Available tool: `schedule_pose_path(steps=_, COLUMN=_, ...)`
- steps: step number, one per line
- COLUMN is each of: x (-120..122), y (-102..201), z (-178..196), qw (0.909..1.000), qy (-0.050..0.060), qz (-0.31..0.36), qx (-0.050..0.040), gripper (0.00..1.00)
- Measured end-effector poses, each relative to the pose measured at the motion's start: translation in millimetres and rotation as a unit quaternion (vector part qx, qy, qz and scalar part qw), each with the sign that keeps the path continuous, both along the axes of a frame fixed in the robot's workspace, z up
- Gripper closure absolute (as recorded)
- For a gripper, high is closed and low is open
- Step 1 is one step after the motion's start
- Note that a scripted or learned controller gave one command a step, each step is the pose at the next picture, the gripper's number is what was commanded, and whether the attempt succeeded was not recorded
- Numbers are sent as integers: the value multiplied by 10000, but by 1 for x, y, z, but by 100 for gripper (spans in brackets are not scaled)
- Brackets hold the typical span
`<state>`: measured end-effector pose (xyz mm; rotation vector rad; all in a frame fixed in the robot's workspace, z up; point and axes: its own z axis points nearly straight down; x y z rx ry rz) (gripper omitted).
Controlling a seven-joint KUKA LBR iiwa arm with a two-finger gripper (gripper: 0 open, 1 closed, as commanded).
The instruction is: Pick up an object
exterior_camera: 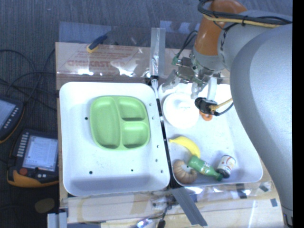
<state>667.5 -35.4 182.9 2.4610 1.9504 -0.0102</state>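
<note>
My gripper (186,78) hangs over the back left corner of the right bin (247,146), just behind a white round dish (180,110). A small orange thing (207,116) lies beside the dish on its right. Nearer the front of that bin are a yellow banana (186,144), a green bottle (204,167) on its side, a brown round pastry (184,171) and a small can (226,164) with a red and white label. I see nothing held at the gripper.
The left bin (76,170) holds a green divided plate (119,121). A divider wall (161,132) separates the two bins. The grey arm (266,80) covers the right bin's far right side. Clear plastic sheeting (109,56) lies behind the bins.
</note>
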Motion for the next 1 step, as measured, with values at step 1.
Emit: schedule_pose_path(steps=1, x=0, y=-44, z=0, qw=9801, qy=-7, qz=-1985, qx=-5, gripper=0)
